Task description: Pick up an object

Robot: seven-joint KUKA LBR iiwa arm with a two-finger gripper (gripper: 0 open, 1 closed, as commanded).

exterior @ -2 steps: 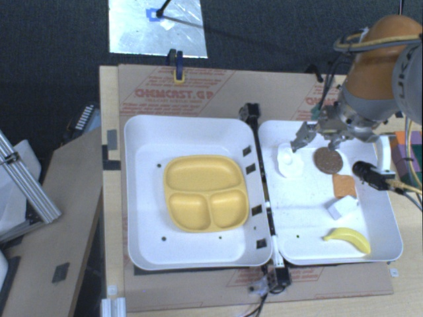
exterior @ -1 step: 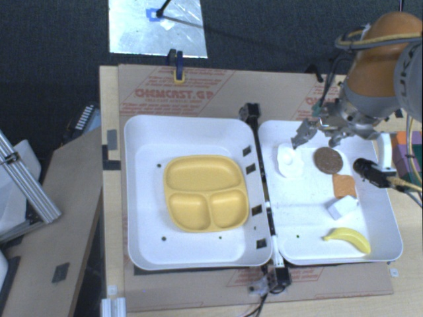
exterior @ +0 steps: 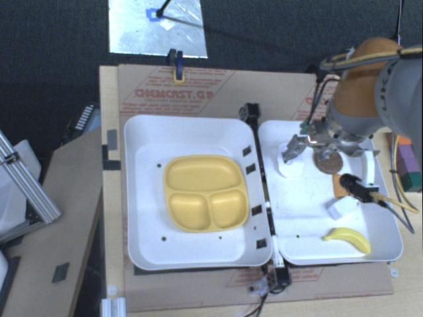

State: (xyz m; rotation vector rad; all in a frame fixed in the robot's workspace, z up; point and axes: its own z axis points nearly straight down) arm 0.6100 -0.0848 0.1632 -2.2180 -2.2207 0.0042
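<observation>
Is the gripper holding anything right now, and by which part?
Cannot be told. The two-finger gripper sits low over a small white object in the right white bin; no grip is visible.

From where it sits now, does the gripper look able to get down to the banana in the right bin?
Probably yes. The banana lies apart at the right bin's near edge, nothing on it; the gripper hangs at the far side.
</observation>
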